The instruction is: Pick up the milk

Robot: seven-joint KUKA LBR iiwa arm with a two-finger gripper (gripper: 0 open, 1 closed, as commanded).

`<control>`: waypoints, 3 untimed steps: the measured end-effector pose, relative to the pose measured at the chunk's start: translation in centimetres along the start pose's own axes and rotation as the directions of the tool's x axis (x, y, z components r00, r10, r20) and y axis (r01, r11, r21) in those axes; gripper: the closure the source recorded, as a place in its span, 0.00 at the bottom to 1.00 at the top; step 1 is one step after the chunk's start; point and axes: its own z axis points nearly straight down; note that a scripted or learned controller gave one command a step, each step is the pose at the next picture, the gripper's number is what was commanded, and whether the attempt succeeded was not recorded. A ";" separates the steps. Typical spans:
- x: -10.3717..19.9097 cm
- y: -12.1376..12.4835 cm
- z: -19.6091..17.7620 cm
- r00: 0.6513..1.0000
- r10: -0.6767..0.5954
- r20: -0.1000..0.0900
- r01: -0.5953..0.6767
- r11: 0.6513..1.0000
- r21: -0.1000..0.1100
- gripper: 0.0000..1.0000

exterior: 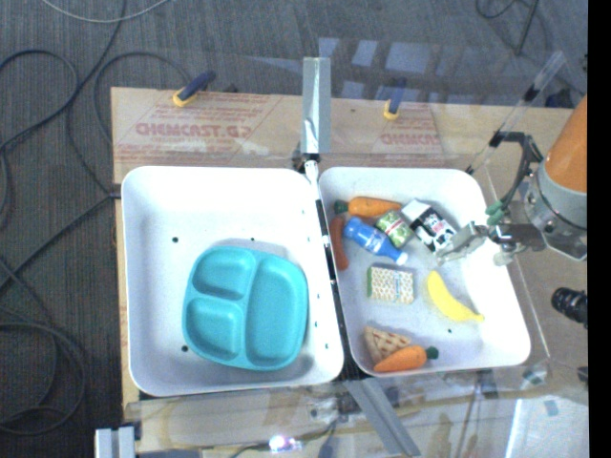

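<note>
The milk (pixel 427 223) is a small white carton with black markings, lying in the upper middle of the right bin (pixel 496 351). It rests beside a green can (pixel 392 227) and a blue bottle (pixel 370 238). My gripper (pixel 460 242) reaches in from the right, low over the bin, with its tip just right of the milk and touching or nearly touching it. The grey arm with its orange band (pixel 573 151) stands over the bin's right rim.
The right bin also holds an orange carrot (pixel 374 206) at the top, a cracker (pixel 392 284), a yellow banana (pixel 451 299), a waffle wedge (pixel 382 339) and a second carrot (pixel 403 358). A teal divided plate (pixel 248 305) lies in the left bin (pixel 153 218).
</note>
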 end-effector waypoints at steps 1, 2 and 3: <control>-6.7 6.4 5.3 0.976 -0.216 0.001 0.216 0.976 -0.001 0.00; -4.9 12.7 16.9 0.978 -0.207 0.006 0.207 0.978 -0.002 0.00; -4.8 12.7 16.1 0.978 -0.207 0.003 0.207 0.978 -0.001 1.00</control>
